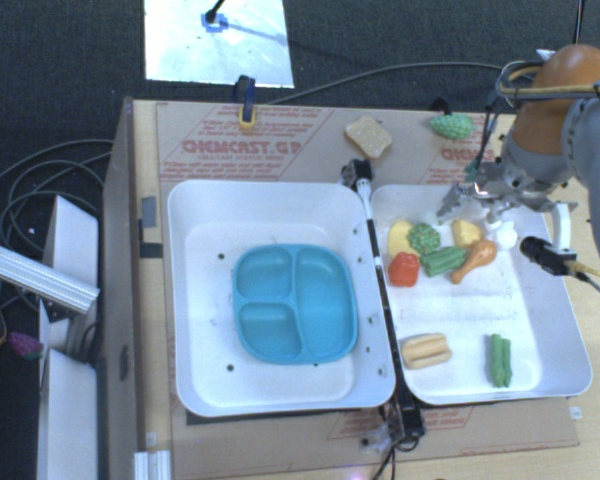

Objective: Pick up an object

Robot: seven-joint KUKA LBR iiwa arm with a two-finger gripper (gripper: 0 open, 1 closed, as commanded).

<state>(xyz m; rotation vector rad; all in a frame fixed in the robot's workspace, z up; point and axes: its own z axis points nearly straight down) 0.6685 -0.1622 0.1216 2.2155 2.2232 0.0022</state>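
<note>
A: Two bins on tabletop (280, 133). Left bin (195, 268) has blue divided plate (295, 303).
B: Right bin (555, 343)?
A: Toy foods clustered near top: red pepper (404, 268), drumstick (474, 259), hotdog bun (425, 349).
B: Pincer (500, 200)?
A: Above that cluster, possibly spread, nothing visibly grasped; can't tell for sure.

Grey arm (590, 133), orange band (575, 68), yellow cable, metal wrist
</note>
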